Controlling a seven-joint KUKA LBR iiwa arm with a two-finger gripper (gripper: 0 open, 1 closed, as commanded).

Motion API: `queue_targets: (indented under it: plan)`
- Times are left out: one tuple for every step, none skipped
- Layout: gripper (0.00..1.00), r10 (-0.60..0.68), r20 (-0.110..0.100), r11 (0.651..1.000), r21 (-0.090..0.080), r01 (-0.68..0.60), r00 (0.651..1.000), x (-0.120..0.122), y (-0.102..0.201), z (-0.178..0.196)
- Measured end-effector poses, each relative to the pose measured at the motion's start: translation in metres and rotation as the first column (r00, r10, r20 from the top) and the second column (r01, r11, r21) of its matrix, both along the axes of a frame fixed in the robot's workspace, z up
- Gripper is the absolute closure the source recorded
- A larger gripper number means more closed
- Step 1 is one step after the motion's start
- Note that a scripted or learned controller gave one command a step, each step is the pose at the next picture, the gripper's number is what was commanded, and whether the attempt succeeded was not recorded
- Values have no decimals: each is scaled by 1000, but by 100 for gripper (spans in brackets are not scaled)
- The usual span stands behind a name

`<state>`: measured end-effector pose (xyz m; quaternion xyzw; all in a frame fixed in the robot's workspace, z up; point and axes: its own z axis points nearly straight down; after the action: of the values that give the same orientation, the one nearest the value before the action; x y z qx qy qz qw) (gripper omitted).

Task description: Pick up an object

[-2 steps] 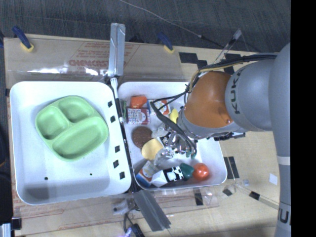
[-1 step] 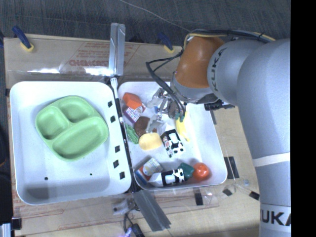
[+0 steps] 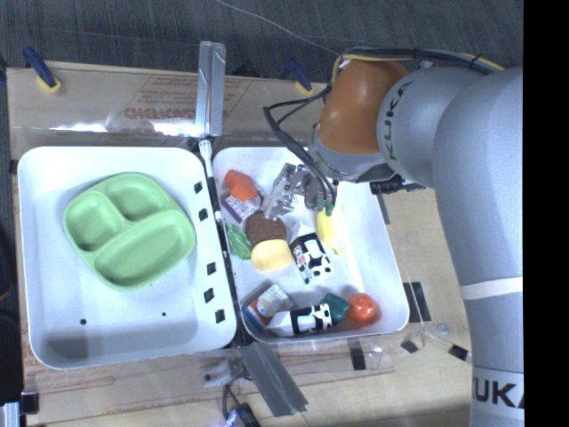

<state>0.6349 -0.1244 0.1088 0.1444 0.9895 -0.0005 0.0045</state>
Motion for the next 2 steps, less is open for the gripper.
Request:
queue_targets:
  plan:
    - [100, -124, -17, 992, -2, 124, 992, 13, 31, 3]
    - [100, -223, -1, 975, 3, 223, 975, 10, 29, -7]
